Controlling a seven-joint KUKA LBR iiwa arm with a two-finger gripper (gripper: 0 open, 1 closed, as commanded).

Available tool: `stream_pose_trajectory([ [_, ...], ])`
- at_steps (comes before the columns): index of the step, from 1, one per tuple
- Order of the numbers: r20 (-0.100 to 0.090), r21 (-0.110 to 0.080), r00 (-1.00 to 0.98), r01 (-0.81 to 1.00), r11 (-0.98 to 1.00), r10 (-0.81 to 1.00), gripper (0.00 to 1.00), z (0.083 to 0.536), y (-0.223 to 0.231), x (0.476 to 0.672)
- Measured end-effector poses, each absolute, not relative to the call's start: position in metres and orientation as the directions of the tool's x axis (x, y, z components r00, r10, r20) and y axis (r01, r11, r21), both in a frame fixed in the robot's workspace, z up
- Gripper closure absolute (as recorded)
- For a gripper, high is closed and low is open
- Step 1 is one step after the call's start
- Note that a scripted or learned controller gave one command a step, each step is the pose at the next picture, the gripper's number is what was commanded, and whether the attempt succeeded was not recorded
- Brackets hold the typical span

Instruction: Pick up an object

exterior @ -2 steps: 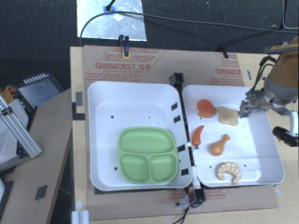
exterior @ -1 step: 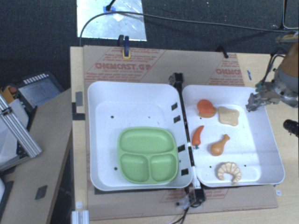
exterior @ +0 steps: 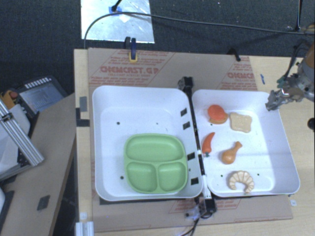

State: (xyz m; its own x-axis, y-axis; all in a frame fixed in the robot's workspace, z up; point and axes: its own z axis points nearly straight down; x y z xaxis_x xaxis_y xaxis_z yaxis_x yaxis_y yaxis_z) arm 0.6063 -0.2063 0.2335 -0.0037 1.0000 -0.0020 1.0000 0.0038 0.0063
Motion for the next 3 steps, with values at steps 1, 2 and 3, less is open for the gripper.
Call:
stream_pose_trajectory([
  [1, 0.001, 0.001, -0.009, 1.0, 0.009, 1.0, 1.0, 0.223, -0.154, 0.605],
  [2, 0.002, 0.003, -0.01, 1.0, 0.01, 1.0, 1.0, 0.233, -0.097, 0.607],
  [3, 0.002, 0.0, -0.009, 1.0, 0.009, 1.0, 1.0, 0.226, -0.05, 0.601],
])
